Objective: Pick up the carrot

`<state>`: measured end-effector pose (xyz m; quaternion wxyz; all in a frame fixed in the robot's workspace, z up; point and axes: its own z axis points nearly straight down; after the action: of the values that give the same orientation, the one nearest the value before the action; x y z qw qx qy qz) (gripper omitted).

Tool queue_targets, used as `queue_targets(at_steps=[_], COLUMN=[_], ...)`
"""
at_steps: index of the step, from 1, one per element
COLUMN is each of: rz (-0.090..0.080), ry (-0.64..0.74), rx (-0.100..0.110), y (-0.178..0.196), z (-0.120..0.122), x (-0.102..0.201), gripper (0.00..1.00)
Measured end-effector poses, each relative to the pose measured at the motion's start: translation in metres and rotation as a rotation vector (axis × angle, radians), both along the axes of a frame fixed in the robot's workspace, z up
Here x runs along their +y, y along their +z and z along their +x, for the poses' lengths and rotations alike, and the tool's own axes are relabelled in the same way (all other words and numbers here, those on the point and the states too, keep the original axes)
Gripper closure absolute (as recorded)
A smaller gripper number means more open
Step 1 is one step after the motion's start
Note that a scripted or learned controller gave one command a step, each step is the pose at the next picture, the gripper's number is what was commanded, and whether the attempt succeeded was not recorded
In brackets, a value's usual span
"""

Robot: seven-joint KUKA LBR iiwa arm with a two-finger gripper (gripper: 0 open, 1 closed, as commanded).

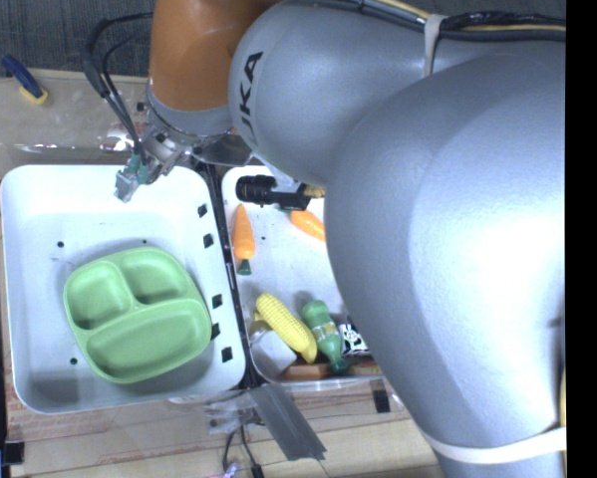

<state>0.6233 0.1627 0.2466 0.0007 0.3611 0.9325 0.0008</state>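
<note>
I see my gripper in the upper left, holding nothing I can see, though how open it is I cannot tell, and the carrot lies right of it, pointing up and down.

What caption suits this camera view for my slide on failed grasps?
Gripper hovers over the left bin beside the green plate; the carrot lies in the right bin.
</note>
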Motion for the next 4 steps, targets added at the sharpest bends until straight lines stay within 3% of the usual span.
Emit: queue_targets(at_steps=[1, 2, 3, 4], rz=[0.001, -0.007, 0.000, 0.000], ry=[-0.369, -0.274, -0.513, -0.644], rx=[-0.002, 0.012, 0.000, 0.002], y=[0.108, -0.030, 0.051, 0.105], z=[-0.017, -0.048, -0.074, -0.067], x=[0.040, -0.005, 0.033, 0.046], gripper=[1.00, 1.00, 1.00, 1.00])
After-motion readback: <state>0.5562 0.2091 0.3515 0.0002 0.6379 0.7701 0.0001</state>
